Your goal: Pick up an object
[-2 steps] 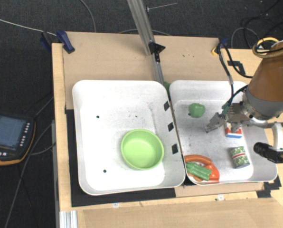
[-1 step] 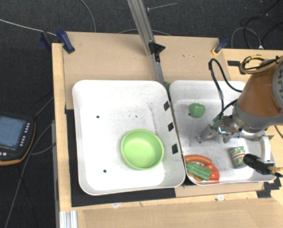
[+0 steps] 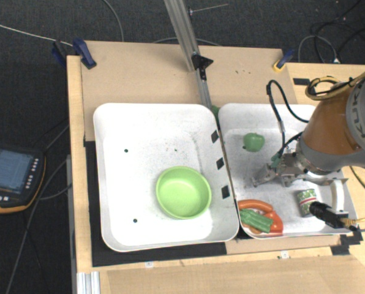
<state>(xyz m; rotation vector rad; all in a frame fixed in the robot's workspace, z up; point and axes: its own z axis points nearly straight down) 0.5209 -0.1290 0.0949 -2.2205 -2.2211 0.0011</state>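
In the right bin (image 3: 237,118) my gripper (image 3: 269,175) hangs low over the middle of the floor, its dark fingers spread with nothing between them. A small green ball-like object (image 3: 253,142) lies a little up and left of it. A small can with a green label (image 3: 306,201) stands to its lower right. An orange dish holding green and red pieces (image 3: 260,217) rests in the bin's front left corner, below the gripper. A light green bowl (image 3: 182,192) sits in the left bin (image 3: 118,139).
A metal pole (image 3: 184,29) slants down from the top to the gap between the bins. Black cables (image 3: 277,106) loop over the right bin's back. A handheld pendant (image 3: 11,176) lies off the bench at the left.
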